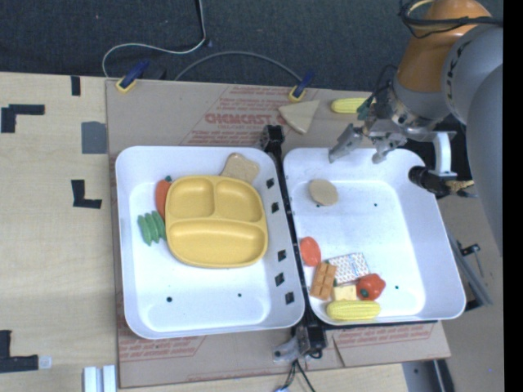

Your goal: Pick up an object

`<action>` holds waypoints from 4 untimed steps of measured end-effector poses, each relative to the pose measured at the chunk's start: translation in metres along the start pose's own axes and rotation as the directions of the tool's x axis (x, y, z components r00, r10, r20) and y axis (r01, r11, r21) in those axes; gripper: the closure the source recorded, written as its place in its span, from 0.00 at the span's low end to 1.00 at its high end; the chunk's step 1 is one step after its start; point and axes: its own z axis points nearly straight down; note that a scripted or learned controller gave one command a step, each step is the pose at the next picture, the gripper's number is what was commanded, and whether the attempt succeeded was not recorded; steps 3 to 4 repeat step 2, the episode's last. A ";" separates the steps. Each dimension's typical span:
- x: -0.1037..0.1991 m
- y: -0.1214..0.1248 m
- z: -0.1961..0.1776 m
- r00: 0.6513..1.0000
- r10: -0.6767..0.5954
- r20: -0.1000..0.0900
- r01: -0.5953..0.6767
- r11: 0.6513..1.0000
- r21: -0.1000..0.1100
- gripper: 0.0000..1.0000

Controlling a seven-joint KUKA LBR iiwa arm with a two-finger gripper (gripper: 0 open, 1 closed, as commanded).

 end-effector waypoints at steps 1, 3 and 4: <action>0.000 -0.012 0.116 1.000 0.006 0.004 -0.006 1.000 -0.004 0.00; 0.001 -0.011 0.101 1.000 0.004 0.003 -0.004 1.000 -0.005 1.00; 0.001 -0.011 0.101 1.000 0.004 0.003 -0.004 1.000 -0.005 1.00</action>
